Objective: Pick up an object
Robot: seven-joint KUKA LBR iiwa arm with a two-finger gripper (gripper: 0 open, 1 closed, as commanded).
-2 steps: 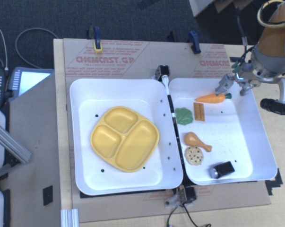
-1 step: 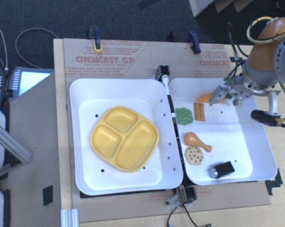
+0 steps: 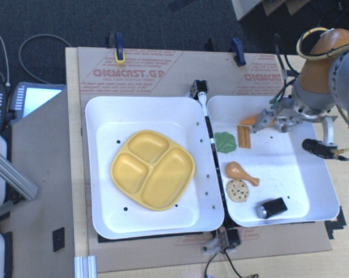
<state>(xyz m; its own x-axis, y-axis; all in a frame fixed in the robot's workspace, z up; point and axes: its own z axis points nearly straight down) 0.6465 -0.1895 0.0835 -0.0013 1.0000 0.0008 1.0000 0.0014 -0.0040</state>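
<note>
I can't tell the gripper's (image 3: pixel 265 120) finger state, so with it over the right bin's (image 3: pixel 313 207) far side, touching the orange piece (image 3: pixel 249 121) beside the green leaf (image 3: pixel 225 142), I'd centre it before lifting.

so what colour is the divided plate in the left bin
Yellow; the divided plate shows plainly in the camera view.

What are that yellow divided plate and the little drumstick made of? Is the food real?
The yellow divided plate looks like moulded plastic: one even colour with a soft satin sheen and rounded compartment ridges. The drumstick seems to be a plastic toy, smooth and uniformly orange-tan, so probably not real, though it is small in this view.
</note>
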